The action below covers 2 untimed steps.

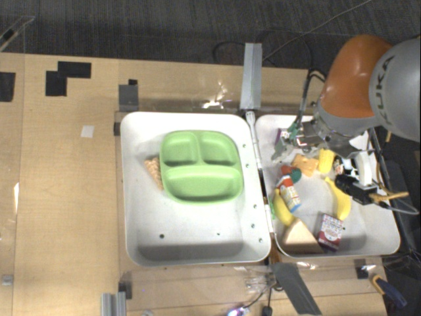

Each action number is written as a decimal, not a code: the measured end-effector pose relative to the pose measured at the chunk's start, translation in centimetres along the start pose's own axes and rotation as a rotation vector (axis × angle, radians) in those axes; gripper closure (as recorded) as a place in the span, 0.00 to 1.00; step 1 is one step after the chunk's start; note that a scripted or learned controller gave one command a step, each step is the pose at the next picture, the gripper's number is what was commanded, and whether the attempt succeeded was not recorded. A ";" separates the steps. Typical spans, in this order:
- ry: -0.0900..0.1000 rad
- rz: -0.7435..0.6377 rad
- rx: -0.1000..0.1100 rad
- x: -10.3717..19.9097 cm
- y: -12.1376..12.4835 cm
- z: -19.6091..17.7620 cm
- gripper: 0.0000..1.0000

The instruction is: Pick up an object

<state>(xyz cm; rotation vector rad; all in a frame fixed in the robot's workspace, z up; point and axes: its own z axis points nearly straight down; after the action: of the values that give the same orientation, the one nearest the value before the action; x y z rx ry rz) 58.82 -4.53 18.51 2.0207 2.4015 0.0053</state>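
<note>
Pincer (304,139) low over right bin (388,239) (far end) | grip unreadable | arm (368,78) bent above

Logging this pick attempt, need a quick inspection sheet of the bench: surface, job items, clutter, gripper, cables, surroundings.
Surface: wooden bench, two white bins side by side.
Job's things: right bin holds banana, small bottle, dark packet, tan wedge, other small items.
Clutter: green divided tray in left bin, cracker-like piece beside it.
Gripper: gripper low over right bin's far end; finger state unclear.
Cables: black cable on floor beyond bench.
Surroundings: dark carpet.
</note>
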 end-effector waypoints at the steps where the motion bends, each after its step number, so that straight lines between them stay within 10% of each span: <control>1: -0.001 -0.099 0.000 -8.7 -3.6 7.1 0.00; 2: -0.002 0.054 -0.008 -5.8 4.8 9.6 0.00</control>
<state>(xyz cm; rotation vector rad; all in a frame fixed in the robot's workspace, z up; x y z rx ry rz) 64.55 -9.47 8.96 2.0799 2.3417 0.0140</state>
